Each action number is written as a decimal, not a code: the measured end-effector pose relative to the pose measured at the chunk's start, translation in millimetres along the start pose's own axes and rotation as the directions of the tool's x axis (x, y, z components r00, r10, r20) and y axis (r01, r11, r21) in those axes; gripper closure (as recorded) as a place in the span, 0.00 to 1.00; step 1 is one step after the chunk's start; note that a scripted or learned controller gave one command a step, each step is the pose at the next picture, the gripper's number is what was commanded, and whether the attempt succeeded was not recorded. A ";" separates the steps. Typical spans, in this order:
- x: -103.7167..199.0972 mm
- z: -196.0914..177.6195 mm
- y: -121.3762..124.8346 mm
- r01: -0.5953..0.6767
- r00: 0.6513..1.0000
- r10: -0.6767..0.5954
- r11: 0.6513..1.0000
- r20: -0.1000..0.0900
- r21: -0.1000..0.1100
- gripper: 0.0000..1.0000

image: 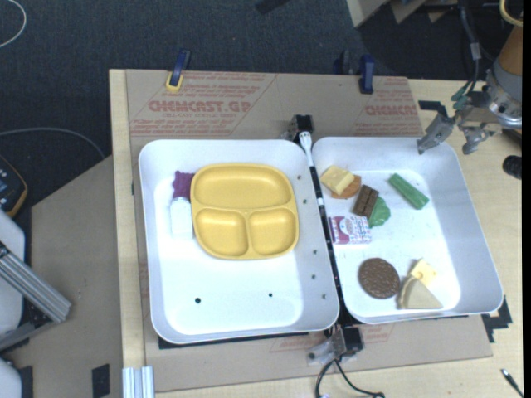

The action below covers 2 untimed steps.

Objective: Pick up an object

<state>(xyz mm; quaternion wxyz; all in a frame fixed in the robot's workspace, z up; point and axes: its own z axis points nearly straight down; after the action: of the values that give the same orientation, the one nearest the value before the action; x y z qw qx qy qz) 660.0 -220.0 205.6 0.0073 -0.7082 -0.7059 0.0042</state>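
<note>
Right now the bench is carrying two white bins side by side. Left bin is holding a yellow divided tray, with a purple item and a small white bottle just beside its left edge. Right bin is holding the pick candidates: a green block toward the back, a tan piece, a brown bar touching a green lump, a pink-and-white packet, a brown round cookie, and pale cheese wedges at the front.

Arm is reaching in from the right; gripper is hovering over the right bin's back-right rim, fingers spread, gripping nothing.

My read: the green block is sitting nearest and apart from its neighbours, so it's looking like the cleanest target. Come straight down, straddle its short side, keep off the bin wall. Avoid the bar/lump pair — touching items are inviting a bad grab.
</note>
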 end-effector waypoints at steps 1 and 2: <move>0.7 -10.3 3.1 0.004 1.000 -0.003 1.000 0.004 -0.016 0.00; 2.1 35.3 11.2 0.006 1.000 -0.006 1.000 0.003 -0.011 0.00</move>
<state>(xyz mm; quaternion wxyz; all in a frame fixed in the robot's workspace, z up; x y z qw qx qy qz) 670.6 -217.7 170.1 0.0022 -0.7062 -0.7080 0.0013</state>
